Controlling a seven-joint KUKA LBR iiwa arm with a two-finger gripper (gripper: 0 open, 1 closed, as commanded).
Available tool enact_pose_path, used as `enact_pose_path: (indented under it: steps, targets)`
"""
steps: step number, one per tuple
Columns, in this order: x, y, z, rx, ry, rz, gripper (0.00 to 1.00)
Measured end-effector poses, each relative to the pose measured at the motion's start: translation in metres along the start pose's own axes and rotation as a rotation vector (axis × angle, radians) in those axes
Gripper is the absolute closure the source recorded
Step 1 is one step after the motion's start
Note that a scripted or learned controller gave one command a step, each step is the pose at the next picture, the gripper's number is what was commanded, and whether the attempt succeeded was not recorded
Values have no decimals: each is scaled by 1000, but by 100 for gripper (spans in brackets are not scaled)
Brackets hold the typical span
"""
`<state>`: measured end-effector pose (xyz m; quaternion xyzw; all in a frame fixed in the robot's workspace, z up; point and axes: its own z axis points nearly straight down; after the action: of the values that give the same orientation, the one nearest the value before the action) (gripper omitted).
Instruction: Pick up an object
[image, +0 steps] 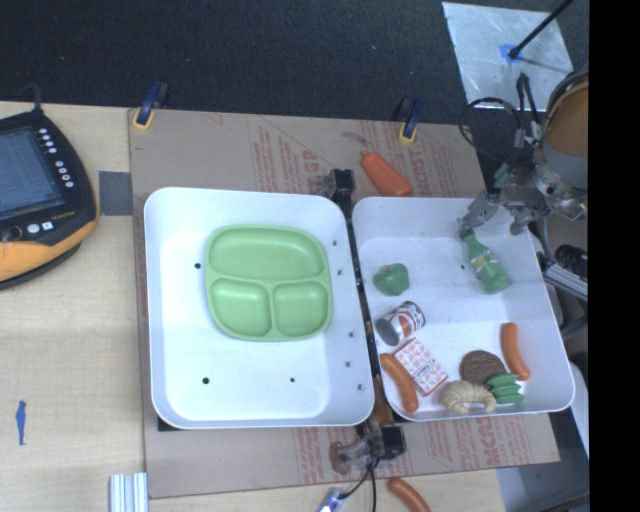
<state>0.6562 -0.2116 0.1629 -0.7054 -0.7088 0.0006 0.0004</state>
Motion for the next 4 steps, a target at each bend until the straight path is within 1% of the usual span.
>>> enact_pose_path:
  steps: [1, 2, 3, 4]
  targets:
    - [1, 0, 12, 2, 2, -1, 0]
    - [56, 0, -14, 3, 3, 1, 0]
    - [97, -21, -43, 3, 3, 1, 0]
    - [-2, -42, -23, 4, 2, 4, 0]
